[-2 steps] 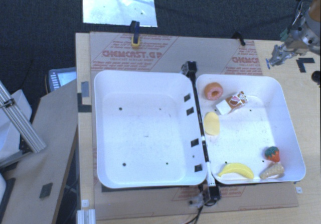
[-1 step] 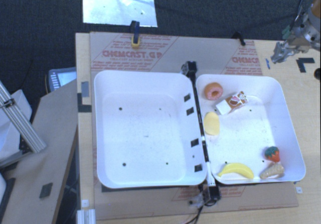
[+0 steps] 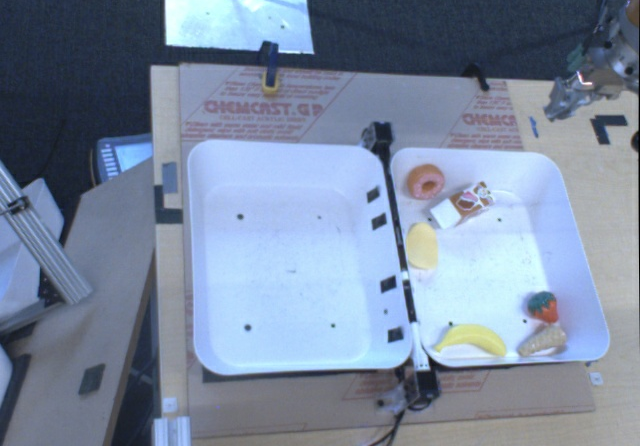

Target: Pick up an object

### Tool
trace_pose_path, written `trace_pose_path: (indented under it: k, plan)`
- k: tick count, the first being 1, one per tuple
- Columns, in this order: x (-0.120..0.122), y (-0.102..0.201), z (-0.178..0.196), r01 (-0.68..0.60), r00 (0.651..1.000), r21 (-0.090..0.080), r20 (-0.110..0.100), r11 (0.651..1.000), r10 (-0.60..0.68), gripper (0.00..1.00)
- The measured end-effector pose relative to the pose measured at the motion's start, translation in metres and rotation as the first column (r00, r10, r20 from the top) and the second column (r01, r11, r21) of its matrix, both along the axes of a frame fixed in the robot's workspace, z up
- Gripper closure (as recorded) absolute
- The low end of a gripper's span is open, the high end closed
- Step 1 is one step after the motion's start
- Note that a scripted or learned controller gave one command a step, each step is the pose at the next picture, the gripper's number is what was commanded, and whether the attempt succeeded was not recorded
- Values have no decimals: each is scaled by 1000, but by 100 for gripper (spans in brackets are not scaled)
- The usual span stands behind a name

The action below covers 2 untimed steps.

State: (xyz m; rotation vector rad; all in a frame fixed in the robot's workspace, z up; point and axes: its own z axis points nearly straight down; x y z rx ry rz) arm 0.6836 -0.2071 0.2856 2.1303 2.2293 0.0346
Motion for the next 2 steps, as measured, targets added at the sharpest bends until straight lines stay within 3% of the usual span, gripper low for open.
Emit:
trace_pose_path:
  k: [2]
  plan:
    - [2, 0, 23, -5, 1000, -3, 8, 1000, 5, 100]
